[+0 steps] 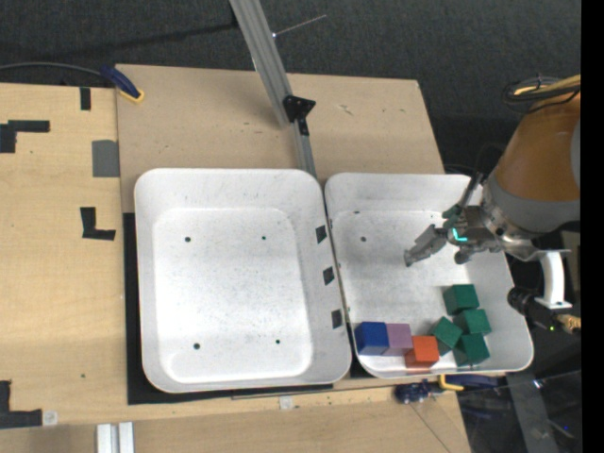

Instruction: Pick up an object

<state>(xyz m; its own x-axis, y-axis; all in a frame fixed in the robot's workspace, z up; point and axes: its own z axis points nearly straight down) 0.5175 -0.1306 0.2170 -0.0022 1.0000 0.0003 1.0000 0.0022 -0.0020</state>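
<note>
My gripper (416, 253) hangs over the middle of the right bin (392, 189), pointing down and to the left, with bare white floor under it. Nothing shows at its tip. Small blocks lie in the bin's near right corner, apart from the gripper. A blue cube (372, 337), a purple cube (399, 336) and an orange cube (424, 350) sit in a row along the front wall. Several green blocks (461, 298) cluster to their right, below and right of the gripper.
The left bin (226, 272) lies beside the right one, their rims meeting at the centre. A slanted metal pole (269, 50) runs from the top of the view down to the bins' shared back edge. The grey arm with its orange band (538, 163) enters from the right.
</note>
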